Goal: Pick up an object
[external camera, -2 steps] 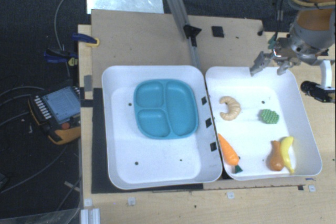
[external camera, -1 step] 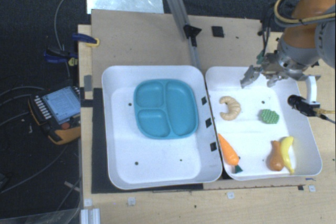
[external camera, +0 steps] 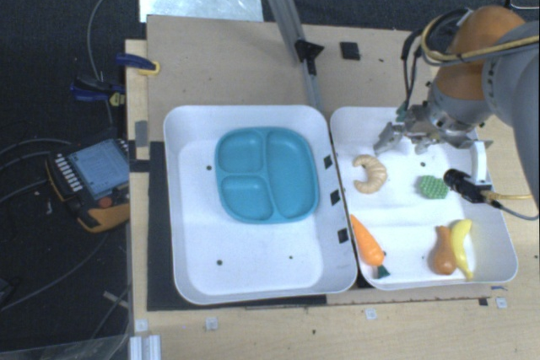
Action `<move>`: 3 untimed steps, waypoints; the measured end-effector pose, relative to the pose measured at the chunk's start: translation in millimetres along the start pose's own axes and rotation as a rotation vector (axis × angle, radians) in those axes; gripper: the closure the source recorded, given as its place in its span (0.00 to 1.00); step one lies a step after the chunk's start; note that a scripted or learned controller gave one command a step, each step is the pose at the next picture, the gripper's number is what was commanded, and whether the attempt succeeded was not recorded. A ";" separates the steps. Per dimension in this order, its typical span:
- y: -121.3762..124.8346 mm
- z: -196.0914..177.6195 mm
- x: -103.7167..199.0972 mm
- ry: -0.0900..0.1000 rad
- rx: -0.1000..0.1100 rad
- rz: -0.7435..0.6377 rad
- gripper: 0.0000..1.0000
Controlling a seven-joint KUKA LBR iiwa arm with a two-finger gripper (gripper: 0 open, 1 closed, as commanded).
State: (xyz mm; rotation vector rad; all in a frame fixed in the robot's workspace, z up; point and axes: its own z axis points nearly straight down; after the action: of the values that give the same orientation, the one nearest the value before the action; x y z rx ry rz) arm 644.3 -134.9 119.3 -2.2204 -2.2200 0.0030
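The gripper (external camera: 403, 135) hangs spread open and empty just above-right of the croissant (external camera: 370, 172) in the right bin (external camera: 506, 265). The croissant looks light, rigid, slightly slick; I'd pinch across its thick middle.

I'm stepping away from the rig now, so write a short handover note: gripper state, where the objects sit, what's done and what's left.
Gripper: fingers spread open, holding nothing, at the back of the right bin.
Right bin: croissant just in front of the gripper, green piece, carrot by the left wall, banana beside an orange piece at the front right.
Left bin: blue divided plate.
Done: nothing picked up yet.
Left: descend on one object, probably the croissant, close and lift.
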 end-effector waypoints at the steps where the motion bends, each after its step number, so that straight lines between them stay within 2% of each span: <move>1: 2.3 -15.3 -0.3 -0.001 -0.007 0.000 1.00; 3: 0.3 -126.9 4.0 -0.001 -0.010 -0.005 1.00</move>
State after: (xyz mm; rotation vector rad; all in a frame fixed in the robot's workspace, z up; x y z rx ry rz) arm 644.9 -130.9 246.2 -2.2209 -2.2314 -0.0071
